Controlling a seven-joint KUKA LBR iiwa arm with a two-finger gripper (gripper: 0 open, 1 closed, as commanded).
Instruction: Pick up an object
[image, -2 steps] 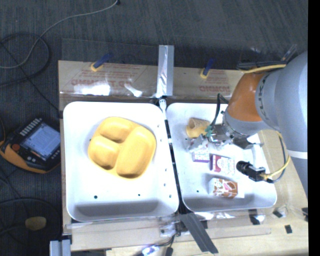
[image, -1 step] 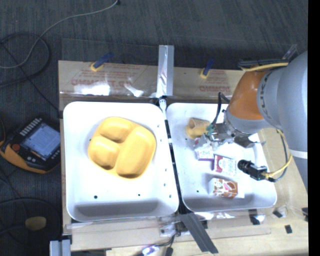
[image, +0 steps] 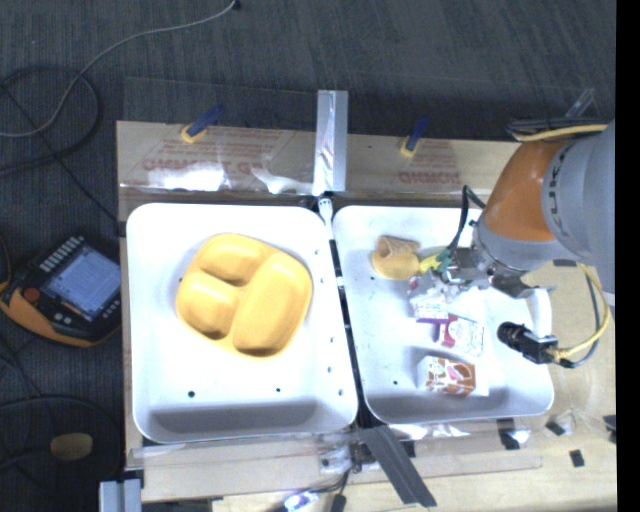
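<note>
The end effector (image: 452, 272) is seen low over the right bin (image: 380, 400), toward that bin's 2 o'clock area, at the tip of the grey arm (image: 590, 195) with its orange band (image: 522, 195), which enters from 3 o'clock. Whether it is open or closed cannot be told, since the wrist hides it from above. A small white packet with purple print (image: 432, 300) is seen directly beneath and touching the end effector's lower edge; no grasp on it can be confirmed. Just beside it, at its 5 o'clock, a second white and purple packet (image: 462, 333) is laid flat. Further toward 6 o'clock in the same bin, a packet with red and brown print (image: 450, 375) is found, apart from the others. At 9 o'clock from the end effector, a tan, rounded object (image: 394, 257) is placed near the bin's upper left corner, with a small yellow-green piece (image: 430, 263) between it and the end effector. The left bin (image: 160, 400) is occupied by a large yellow lobed object (image: 243, 293), set near its centre. Both bins are carried side by side on the counter (image: 480, 160). A handheld pendant with a screen (image: 70, 290) is seen off the counter at 9 o'clock.
</note>
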